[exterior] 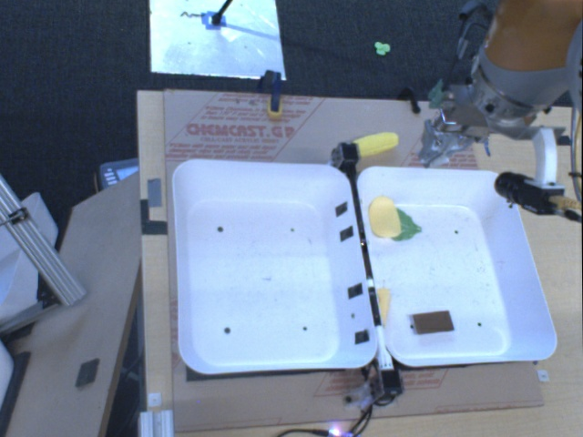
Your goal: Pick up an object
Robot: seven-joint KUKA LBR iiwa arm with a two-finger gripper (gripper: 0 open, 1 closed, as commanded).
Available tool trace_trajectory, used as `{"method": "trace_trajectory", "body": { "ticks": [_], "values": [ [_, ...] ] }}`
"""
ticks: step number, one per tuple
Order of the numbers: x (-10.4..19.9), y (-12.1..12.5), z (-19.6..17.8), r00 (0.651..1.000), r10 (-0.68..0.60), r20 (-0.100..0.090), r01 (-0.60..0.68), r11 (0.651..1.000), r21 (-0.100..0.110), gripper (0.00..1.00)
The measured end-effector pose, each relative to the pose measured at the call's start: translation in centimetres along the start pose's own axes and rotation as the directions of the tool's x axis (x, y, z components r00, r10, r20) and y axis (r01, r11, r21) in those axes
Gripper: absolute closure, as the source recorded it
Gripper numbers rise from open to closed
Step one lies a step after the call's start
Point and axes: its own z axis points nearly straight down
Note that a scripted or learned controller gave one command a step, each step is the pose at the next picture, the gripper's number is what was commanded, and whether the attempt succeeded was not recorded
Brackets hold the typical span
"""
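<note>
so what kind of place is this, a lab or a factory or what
Most likely a robotics lab test bench, not a production line. Two white bins sit side by side on a cardboard sheet, an arm with a claw reaches in, and a few small odd objects lie in the right bin.

Lighting: even, moderately bright, overhead. Glare: strong on the reflective sheet (pixel 217 25) at top; both white bins (pixel 264 267) near washed-out. Shadows: soft, faint along bin walls. Sharpness: mildly soft throughout, grainy on the dark floor; arm (pixel 528 44) slightly blurred.
</note>
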Motion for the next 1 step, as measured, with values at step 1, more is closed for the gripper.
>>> {"method": "trace_trajectory", "body": {
  "ticks": [1],
  "values": [
    [6.83,-1.89,-5.47,1.000,0.000,0.001,0.000,1.000,-0.010,1.00]
  ]
}}
